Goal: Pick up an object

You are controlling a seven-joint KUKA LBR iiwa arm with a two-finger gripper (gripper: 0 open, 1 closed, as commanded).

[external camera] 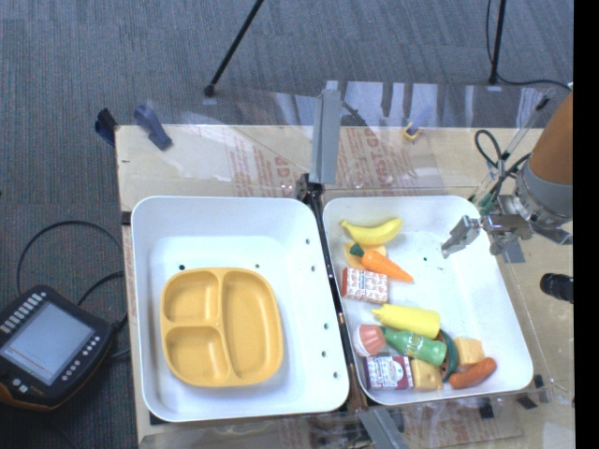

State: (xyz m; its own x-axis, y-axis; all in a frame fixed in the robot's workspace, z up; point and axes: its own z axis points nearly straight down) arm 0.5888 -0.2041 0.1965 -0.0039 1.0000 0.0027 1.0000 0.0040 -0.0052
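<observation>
The gripper [479, 234] hung over the right bin [487, 297] at about two o'clock of its floor, reaching in from the right. Its fingers stood spread, one grey finger [460, 236] pointing out toward nine o'clock and the other nearer the wrist, with nothing between them. That open, high stance suited an approach and not a carry, so I judged the pick as not yet made.

The things to choose from lay crowded along the bin's left and lower sides, likely because the slight slope and earlier drops gathered them there. A banana [372, 231] lay at eleven o'clock of the bin, with a carrot [382, 264] just below it and touching a small red-and-white carton [365, 286]. Farther down, toward six o'clock, a yellow bottle [408, 320] lay on its side against a green bottle [416, 346], and a second carton [387, 372], a pale block [467, 351] and a sausage [473, 372] were packed close beside them.

The banana and carrot were nearest the gripper, at its nine o'clock, with bare white floor between. They stood a little apart from the heap, so either seemed the easier target; the pile at six o'clock offered little room for the fingers to close round one thing alone.

The left bin [150, 251] held a yellow divided plate [223, 325], well apart from the arm.
</observation>
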